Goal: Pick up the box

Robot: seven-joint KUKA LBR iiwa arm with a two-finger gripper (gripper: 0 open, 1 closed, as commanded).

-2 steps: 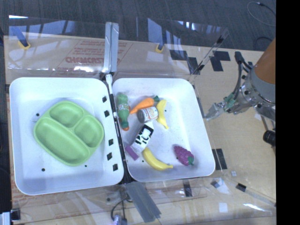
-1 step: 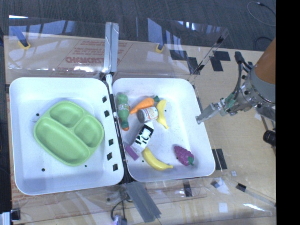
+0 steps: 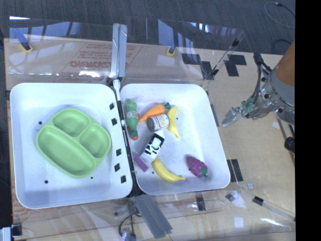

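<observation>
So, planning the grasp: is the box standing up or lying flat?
Lying flat: the box rests on its broad printed face on the right bin floor, beside a banana.

Robot lab, white bins [image 3: 165, 92] on taped bench [image 3: 251, 154], cables

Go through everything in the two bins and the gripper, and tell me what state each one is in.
Box: lying flat, right bin, ungrasped.
Green bottle: on its side.
Can: tipped over.
Carrot: lying against the can.
Grapes: loose, apart.
Green plate: upright, left bin.
Gripper: outside the bins, holding nothing.

Bright, even overhead light, glare streaking the clear panels [image 3: 165, 54] behind the bins [image 3: 20, 134], image slightly soft
</observation>
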